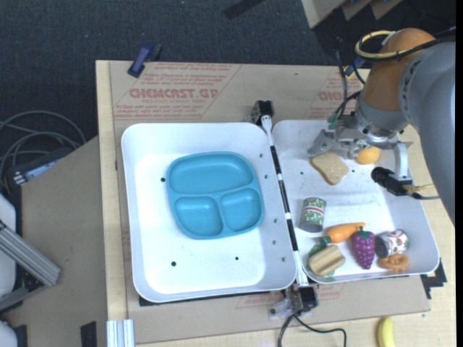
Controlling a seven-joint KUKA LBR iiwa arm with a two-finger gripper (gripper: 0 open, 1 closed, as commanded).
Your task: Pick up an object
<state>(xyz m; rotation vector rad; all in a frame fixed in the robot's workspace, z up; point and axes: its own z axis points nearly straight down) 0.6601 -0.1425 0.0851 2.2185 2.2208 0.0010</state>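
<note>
My gripper [338, 140] hangs low over the far end of the right bin [419, 226], under the grey arm with its orange band. Just in front of it lies a tan slice of bread [330, 168], and a small yellow-orange fruit [369, 154] sits close to its right side. Nothing shows held in the gripper. Nearer the front of the same bin are a small green-labelled can [313, 213], an orange carrot [343, 231], purple grapes [364, 246], a bun-like sandwich [325, 259], a red-and-white item [395, 241] and a brown pretzel [395, 262].
The left bin [141, 194] holds a blue divided plate [215, 194]. A black ridge [278, 183] runs between the two bins. A yellow object [387, 332] lies on the bench in front of the right bin, and a blue clip [143, 58] lies at the far left.
</note>
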